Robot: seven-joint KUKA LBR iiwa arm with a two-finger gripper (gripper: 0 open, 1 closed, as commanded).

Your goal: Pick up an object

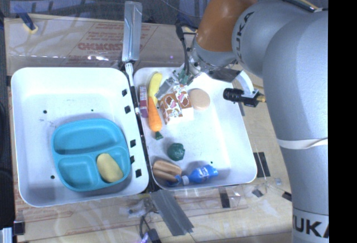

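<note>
Two white bins are set side by side on the bench. The gripper (177,81) is lowered into the right bin (234,141) near its far edge, directly over a patterned carton (176,103); whether the carton is gripped cannot be told from this angle. Beside the carton, toward the right edge, a round tan bun (199,98) is seen. Along the left wall a banana (154,84) and a carrot (154,116) are laid end to end. A dark green ball (177,151) sits toward the near edge, with a bread roll (166,169) and a blue bottle (199,174) against the near wall. In the left bin (39,91) a blue divided tray (83,141) is placed, a yellow potato (110,167) resting in its near right compartment.
</note>
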